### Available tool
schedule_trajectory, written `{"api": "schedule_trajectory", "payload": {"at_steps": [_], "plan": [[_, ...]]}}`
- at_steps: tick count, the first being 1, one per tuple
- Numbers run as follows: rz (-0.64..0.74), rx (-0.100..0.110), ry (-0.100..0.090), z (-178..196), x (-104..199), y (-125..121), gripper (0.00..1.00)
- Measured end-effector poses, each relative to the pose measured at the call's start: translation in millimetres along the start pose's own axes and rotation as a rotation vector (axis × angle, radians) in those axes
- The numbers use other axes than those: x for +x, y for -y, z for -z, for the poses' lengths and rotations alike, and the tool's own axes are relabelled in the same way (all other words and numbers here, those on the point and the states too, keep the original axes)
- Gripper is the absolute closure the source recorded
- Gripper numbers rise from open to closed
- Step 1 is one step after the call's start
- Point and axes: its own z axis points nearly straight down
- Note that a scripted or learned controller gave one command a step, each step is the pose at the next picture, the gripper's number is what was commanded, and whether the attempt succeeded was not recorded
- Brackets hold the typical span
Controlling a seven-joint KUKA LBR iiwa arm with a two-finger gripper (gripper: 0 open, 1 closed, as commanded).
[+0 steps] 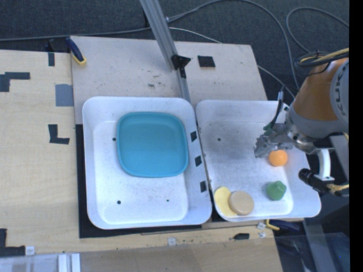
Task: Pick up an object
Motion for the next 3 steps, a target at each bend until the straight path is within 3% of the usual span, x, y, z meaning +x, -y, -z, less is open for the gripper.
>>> {"api": "schedule_trajectory", "payload": {"at_steps": [1, 3], "plan": [[0.0, 0.002, 0.0, 52, 0, -1, 1.0], [0.004, 0.005, -0.002, 55, 119, -2, 1.0]]}}
